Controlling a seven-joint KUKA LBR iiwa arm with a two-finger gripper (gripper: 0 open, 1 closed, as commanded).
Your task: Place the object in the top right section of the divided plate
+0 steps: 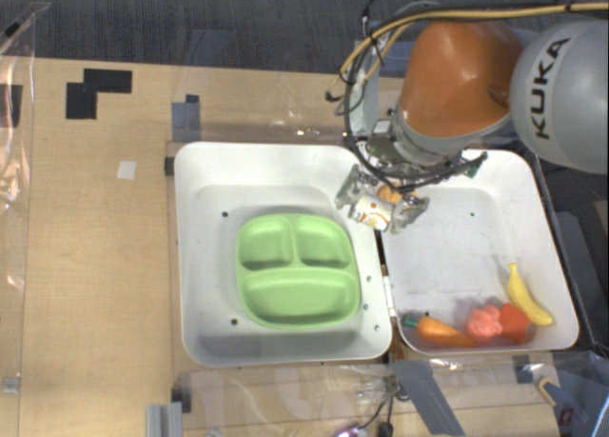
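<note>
My tool (381, 207) hangs just right of the frame's centre, over the seam where the two shallow white bins meet, under my grey arm with its orange band (455, 78), which fills the upper right of the frame. Something small, orange and white (385, 195), shows between the tool's metal parts, but I cannot tell whether it is a held object or part of the tool, nor how the tool is set. The light green divided plastic plate (298, 269) lies flat in the left white bin (205, 188), a little below and left of my tool; its top right section (323, 243) sits nearest the tool and carries nothing that I can see. In the right white bin (476, 235), toward the lower right of the frame, lie a yellow toy banana (527, 296), a red toy fruit (515, 321), a pink lumpy toy (485, 322) and an orange toy carrot (442, 331), clustered close together along the bin's lower edge. Both bins rest on the pale wooden counter (95, 235).
</note>
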